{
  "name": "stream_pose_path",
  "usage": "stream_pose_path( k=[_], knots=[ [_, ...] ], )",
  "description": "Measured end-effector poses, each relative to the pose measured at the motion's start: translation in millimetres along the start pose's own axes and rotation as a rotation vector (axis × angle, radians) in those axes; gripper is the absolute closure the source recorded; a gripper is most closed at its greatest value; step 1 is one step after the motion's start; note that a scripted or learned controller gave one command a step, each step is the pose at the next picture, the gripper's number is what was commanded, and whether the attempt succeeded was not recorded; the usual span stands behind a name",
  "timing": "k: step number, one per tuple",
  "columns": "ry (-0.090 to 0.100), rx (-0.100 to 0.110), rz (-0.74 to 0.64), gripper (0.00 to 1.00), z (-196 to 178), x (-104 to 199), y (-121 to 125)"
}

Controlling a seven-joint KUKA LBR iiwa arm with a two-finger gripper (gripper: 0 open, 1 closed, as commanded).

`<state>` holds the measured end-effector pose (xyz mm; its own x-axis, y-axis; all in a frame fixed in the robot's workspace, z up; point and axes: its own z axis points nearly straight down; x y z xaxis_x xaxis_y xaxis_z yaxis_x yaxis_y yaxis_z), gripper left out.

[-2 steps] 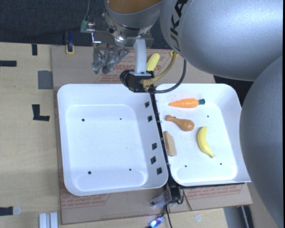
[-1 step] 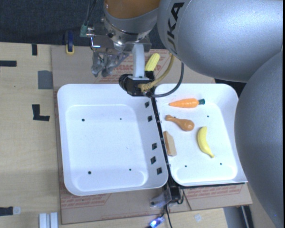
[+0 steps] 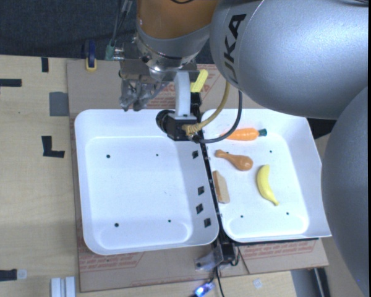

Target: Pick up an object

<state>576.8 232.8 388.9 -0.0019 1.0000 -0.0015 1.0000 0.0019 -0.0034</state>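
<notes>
The right bin holds an orange carrot at its back. In front of the carrot lies a brown drumstick-shaped toy. A yellow banana sits toward the right, and a tan oblong block rests against the divider. My gripper hangs under the orange band, over the back rim of the left bin near its far left corner. It is well to the left of all the objects. Nothing shows beneath it.
The big grey arm covers the top right of the view and overhangs the right bin's back edge. A white bracket with a yellow tag and a black fitting hang above the divider between the bins. Cardboard lies under both bins.
</notes>
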Motion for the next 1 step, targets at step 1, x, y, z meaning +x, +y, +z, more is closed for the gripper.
stream_pose_path(
  k=[1],
  knots=[
    [-0.002, 0.003, 0.002, 1.00, 61.2, -0.6, -15.5]
  ],
)
